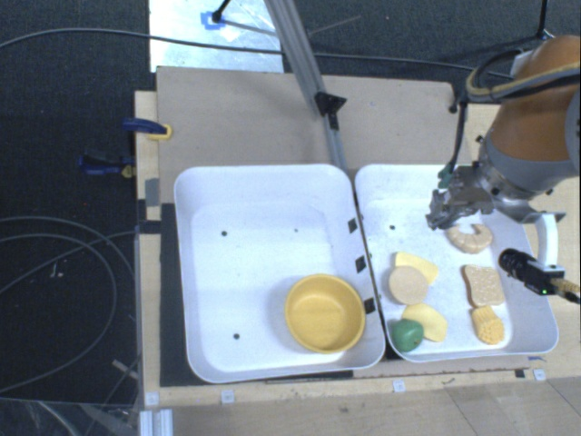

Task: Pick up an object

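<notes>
Approach step — hand (447, 213) low over the right bin (381, 189), finger state cannot be told. Croissant (470, 237) lies just beside it, ungrasped; next move likely needs centring over it, then descent.

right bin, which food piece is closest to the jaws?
The pale curled croissant-like piece, lying just below the gripper near the right bin's upper right. The other pieces, such as the bread slice, lie farther down the bin.

Tan bench (245, 116) with two white bins side by side: left bin (195, 243), right bin (381, 189).
</notes>
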`<action>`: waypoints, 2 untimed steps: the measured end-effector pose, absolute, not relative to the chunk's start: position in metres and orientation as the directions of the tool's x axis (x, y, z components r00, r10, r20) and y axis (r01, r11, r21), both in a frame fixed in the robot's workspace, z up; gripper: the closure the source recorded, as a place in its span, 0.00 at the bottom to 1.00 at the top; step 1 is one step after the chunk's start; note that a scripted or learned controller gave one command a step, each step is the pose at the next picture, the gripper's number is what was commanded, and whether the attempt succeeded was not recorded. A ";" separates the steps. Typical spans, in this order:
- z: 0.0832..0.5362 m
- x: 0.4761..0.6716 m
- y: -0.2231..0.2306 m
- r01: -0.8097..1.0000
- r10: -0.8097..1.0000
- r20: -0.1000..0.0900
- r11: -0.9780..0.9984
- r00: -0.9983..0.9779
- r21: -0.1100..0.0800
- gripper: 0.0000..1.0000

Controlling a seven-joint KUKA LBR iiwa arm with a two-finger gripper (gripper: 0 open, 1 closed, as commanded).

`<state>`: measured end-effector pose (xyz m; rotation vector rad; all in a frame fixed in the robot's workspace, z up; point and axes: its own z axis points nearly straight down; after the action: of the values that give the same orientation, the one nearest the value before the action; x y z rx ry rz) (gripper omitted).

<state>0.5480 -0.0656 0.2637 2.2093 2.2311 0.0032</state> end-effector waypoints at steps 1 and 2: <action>0.250 0.570 -0.011 1.000 1.000 0.001 0.011 -0.011 0.002 1.00; 0.238 0.591 0.045 1.000 1.000 0.001 0.011 -0.011 0.002 1.00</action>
<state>0.5913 0.0452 0.2381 2.2089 2.2329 0.0042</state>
